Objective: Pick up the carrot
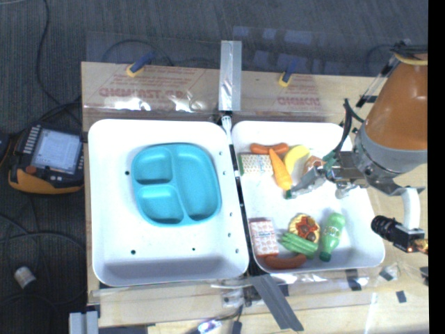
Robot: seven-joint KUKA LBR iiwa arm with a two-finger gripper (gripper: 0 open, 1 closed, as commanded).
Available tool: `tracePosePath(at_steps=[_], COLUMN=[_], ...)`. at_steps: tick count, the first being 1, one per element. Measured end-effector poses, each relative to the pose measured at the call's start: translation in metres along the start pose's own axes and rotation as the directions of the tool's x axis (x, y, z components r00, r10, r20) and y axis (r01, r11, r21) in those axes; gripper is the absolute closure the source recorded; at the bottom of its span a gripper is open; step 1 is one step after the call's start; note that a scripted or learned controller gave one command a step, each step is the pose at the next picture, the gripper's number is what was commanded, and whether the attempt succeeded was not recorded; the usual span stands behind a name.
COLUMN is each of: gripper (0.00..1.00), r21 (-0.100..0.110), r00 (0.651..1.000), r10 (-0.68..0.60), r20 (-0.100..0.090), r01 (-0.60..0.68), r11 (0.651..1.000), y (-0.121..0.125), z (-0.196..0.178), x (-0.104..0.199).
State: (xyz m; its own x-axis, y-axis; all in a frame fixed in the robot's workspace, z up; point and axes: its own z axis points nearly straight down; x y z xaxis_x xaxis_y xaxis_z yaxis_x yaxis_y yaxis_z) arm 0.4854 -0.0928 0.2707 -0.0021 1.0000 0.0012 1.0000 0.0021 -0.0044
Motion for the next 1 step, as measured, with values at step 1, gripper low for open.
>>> tracePosePath(at_steps=[1], gripper=[0.00], r21=[-0.001], r00=[0.992], r10=[-0.126], r20=[0.001], r01=[0.126], r11=[0.992], y=[0.0508], z=[0.0410], x=[-0.0295])
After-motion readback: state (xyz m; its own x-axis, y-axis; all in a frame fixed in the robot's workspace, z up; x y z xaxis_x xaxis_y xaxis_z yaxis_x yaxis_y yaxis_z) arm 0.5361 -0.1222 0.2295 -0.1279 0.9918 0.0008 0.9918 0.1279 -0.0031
